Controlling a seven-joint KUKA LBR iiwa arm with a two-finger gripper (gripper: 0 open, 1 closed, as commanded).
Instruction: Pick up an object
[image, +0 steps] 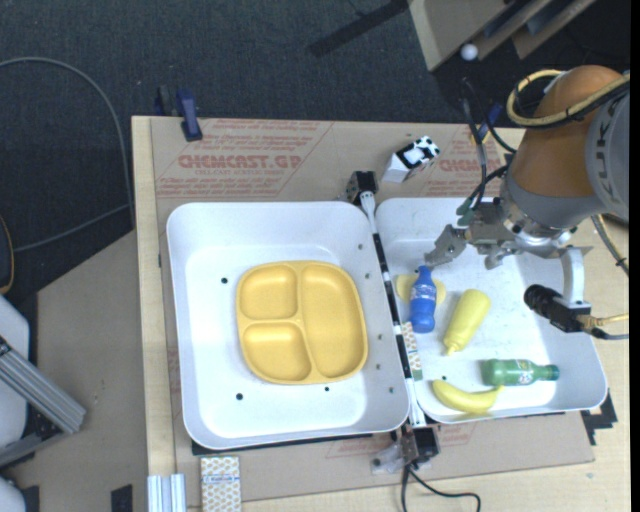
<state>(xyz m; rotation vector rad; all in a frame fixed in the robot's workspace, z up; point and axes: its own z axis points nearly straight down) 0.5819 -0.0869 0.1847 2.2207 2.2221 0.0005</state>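
Grey arm (610, 150), rounded orange band (560, 140), yellow and black cables, metallic pincer (470, 243)

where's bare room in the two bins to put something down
Left bin: bare floor rings the yellow divided plate, widest along its left and top. Right bin: crowded low, with the blue bottle, yellow bottle, green bottle and banana; the gripper hangs over its top.
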